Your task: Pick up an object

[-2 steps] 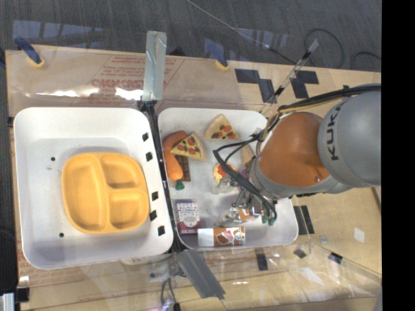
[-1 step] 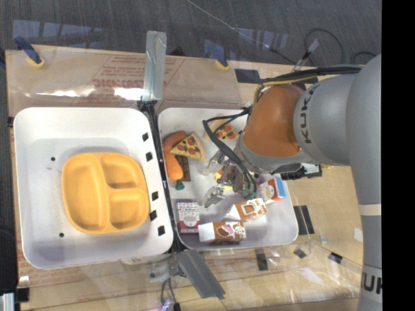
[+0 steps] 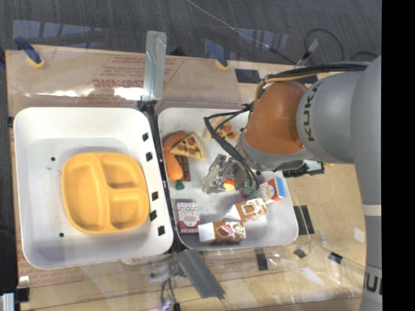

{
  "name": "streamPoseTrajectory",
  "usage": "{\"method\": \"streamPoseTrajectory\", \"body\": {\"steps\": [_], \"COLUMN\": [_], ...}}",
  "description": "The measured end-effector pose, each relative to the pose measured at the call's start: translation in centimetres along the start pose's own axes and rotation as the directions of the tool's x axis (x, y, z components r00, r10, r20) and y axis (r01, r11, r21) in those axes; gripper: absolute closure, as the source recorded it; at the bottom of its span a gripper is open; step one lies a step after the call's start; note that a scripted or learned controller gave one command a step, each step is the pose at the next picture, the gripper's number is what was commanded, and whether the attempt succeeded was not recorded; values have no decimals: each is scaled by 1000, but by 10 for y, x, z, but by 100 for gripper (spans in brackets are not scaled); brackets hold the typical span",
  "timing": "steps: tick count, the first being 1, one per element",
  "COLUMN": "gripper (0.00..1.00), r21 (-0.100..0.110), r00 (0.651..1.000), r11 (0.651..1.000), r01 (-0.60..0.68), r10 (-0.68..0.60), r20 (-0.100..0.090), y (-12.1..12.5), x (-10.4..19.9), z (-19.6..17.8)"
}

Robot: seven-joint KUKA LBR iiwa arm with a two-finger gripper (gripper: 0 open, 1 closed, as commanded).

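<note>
Grey arm (image 3: 353, 115) lettered KUKA, orange band (image 3: 275, 118), black cables, metal claw (image 3: 224, 173).

toys (image 3: 220, 229) crowding right bin (image 3: 288, 229), left bin (image 3: 32, 173) roomier

Being counted: two white bins (image 3: 26, 193); one yellow divided tray (image 3: 104, 191); two pizza slices (image 3: 189, 146); one carrot (image 3: 174, 164); four small cartons or boxes (image 3: 188, 216), though some are being partly hidden.

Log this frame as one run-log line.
arm: over right bin | gripper: low among toy food, beside pizza slice | grasp: cannot tell | left bin: yellow tray
</note>
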State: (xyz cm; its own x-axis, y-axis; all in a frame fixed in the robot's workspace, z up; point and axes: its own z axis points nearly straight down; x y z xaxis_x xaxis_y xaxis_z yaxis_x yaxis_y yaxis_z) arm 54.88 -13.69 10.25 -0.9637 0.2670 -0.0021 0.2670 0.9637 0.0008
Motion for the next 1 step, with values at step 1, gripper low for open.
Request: {"method": "streamPoseTrajectory", "body": {"steps": [1], "gripper": [100], "r21": [0], "r00": [981], "r11": [981], "r01": [-196], "r10": [196], "r20": [-1], "y": [32], "x": [-10], "z": [11]}}
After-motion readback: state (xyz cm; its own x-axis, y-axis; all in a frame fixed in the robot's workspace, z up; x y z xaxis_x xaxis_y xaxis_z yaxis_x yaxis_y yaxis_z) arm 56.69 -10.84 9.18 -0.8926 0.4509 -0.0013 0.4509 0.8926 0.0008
